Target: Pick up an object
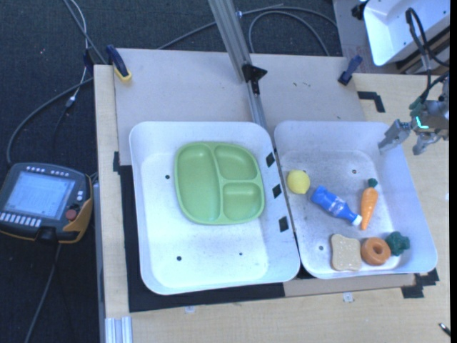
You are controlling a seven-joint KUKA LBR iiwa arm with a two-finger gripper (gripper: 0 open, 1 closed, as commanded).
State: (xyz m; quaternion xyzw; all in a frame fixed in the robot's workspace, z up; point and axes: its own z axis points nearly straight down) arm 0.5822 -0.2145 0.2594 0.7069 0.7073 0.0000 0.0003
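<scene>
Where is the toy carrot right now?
The toy carrot lies in the right bin, on its right side, just right of the blue bottle and above the donut.

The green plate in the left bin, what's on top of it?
Nothing lies on the green plate; all three compartments show bare. It rests flat in the left bin, hiding the bin floor beneath it.
</scene>
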